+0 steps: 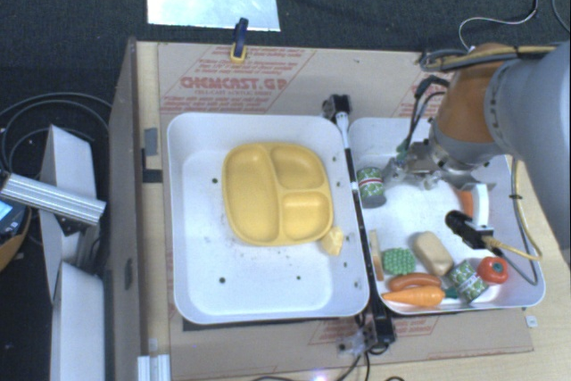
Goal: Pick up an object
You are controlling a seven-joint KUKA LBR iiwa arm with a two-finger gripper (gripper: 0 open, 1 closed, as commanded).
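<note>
Carrot at right bin front edge; small can just left of claw, upright, nearest pick; claw state unclear.

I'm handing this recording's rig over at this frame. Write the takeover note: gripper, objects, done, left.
Gripper: low in the right bin, near its upper left part; nothing visible between its fingers.
Objects: small green-labelled can just left of the gripper by the divider. Along the bin's lower edge: green patterned piece, beige bread-like piece, sausage, carrot, tomato.
Left bin holds a yellow divided plate.
Done: no pick visible.
Left: grasp and lift one object; the can looks closest.
</note>
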